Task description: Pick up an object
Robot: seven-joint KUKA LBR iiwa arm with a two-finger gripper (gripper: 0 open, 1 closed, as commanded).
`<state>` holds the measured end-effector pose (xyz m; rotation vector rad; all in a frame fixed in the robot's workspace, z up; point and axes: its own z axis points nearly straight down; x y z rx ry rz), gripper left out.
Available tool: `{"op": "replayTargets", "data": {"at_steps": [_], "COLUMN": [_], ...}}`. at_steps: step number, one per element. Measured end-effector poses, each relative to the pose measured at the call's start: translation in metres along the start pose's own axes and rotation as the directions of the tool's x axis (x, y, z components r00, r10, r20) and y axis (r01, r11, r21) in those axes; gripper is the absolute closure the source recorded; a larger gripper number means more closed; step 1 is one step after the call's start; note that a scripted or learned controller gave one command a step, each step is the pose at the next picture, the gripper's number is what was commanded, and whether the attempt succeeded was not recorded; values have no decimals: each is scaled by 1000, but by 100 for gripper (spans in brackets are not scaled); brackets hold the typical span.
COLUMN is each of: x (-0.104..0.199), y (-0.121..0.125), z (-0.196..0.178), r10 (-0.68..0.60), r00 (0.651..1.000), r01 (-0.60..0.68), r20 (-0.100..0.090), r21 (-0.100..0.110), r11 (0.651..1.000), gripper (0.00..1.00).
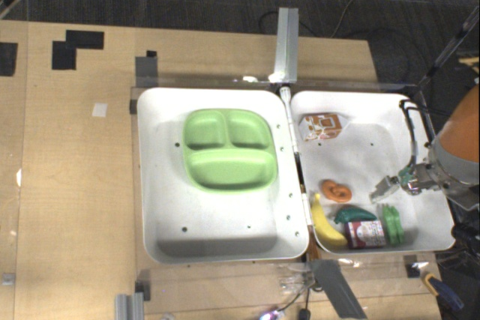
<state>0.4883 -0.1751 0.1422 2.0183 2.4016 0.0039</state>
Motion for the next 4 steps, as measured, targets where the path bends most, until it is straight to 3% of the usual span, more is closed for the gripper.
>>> {"op": "replayTargets", "data": {"at_steps": [1, 2, 3, 4], "x": [-13, -12, -12, -12], "y": [-3, -3, -1, -1], "z": [42, 33, 22, 22], "r10": [105, 88, 85, 85], "r00": [994, 996, 996, 996], "r01": [-105, -88, -85, -85], "r20": [0, -1, 1, 1], "r21": [2, 1, -4, -4], "r11": [994, 996, 996, 996], "gripper": [0, 0, 100, 0]}}
